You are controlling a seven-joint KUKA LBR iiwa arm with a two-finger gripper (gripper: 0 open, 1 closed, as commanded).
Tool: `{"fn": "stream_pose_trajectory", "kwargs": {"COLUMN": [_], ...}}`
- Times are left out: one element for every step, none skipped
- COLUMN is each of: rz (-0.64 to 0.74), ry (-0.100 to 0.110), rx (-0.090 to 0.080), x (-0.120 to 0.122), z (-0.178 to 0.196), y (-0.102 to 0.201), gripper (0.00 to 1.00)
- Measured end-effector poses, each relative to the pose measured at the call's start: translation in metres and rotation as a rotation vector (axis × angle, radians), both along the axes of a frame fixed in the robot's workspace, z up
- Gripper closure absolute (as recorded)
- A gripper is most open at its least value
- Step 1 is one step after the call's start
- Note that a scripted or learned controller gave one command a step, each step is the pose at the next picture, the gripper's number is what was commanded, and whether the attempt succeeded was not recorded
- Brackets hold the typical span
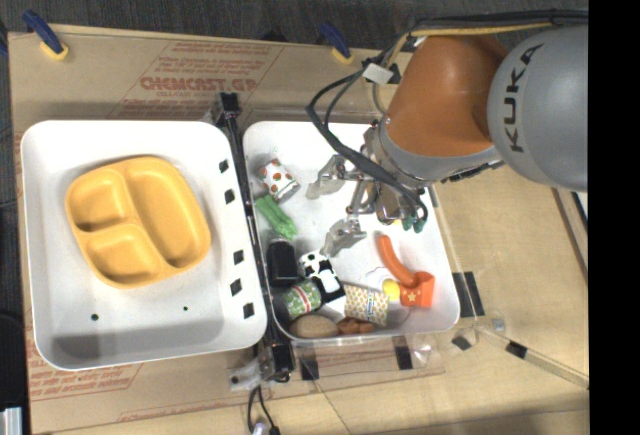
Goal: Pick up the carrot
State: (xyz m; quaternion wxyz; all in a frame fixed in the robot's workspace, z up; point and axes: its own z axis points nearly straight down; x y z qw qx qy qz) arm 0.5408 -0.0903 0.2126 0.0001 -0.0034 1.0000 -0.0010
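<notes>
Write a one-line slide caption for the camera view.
Open claw hovers in the right bin left of the orange carrot; yellow tray fills the left bin.

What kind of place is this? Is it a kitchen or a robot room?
Probably a robot lab, not a kitchen. A grey and orange robot arm reaches over two shallow white bins on a cardboard-covered bench. The small orange toy carrot and the yellow divided plastic plate look like practice props.

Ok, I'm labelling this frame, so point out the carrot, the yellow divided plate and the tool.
carrot (391,260): camera view, middle of its orange body.
yellow divided plate (190,223): camera view, right-hand rim.
tool (336,208): camera view, midway between its fingertips.
</notes>
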Motion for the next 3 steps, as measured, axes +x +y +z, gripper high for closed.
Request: {"fn": "stream_pose_trajectory", "kwargs": {"rz": [-0.039, -0.042, -0.127], "ry": [-0.007, 0.004, 0.004], "rx": [-0.003, 0.003, 0.002], "x": [0.057, 0.103, 0.071], "z": [0.043, -0.035, -0.123], "y": [-0.092, -0.099, -0.119], "gripper": [0.0, 0.0, 0.0]}}
